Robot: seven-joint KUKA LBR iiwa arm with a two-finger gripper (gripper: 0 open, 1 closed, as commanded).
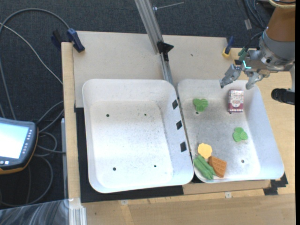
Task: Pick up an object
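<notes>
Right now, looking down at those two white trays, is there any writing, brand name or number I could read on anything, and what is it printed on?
None can be read.
Small carton in the right bin: red and white print on its face, too small and blurred to read.
Screen at the left edge: lit up, but its content is washed out.
The toy foods, the pincer and the left bin carry no visible markings.

Carton (236,101) in right bin (267,125), under gripper (240,79)
</notes>
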